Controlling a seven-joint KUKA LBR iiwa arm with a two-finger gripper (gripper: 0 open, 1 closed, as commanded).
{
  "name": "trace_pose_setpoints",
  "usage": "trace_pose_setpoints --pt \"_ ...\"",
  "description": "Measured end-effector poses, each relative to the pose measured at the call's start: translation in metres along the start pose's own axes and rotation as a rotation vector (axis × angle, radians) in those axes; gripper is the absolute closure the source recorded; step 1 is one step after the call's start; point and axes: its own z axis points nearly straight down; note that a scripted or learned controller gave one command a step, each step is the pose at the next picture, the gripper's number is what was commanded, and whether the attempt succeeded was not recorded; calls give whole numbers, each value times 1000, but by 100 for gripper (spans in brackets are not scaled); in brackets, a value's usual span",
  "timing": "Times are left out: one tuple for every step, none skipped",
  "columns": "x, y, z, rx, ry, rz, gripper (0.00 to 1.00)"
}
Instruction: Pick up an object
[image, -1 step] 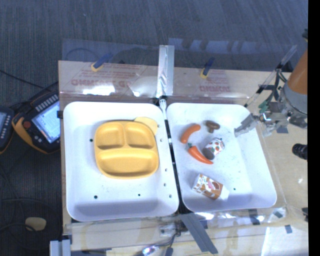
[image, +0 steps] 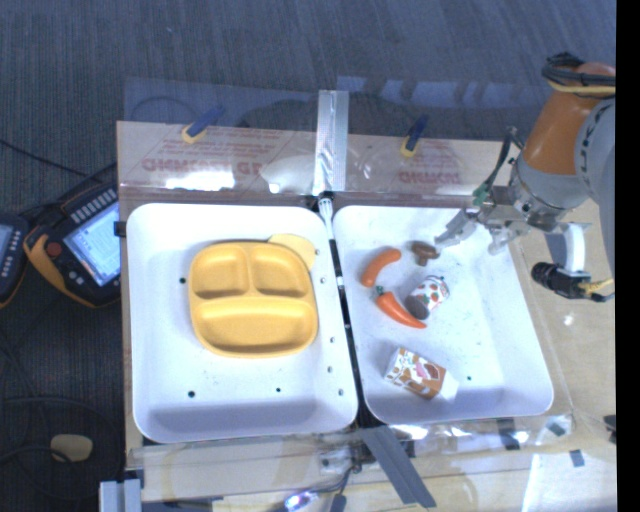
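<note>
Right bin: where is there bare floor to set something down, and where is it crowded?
Right bin: bare floor along its right side and near-right corner, beyond the patterned packet. Crowded in the left-centre, where the orange sausage, carrot, small cup and brown piece cluster. The gripper hovers over the far edge.

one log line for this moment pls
tool open, over right bin far corner | holding nothing | carrot and hotdog in bin | pick not yet done
</note>
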Motion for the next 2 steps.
trace_pose_setpoints --pt "41 -43 78 -10 -1 1 0" --pt "40 -41 67 -15 -1 1 100"
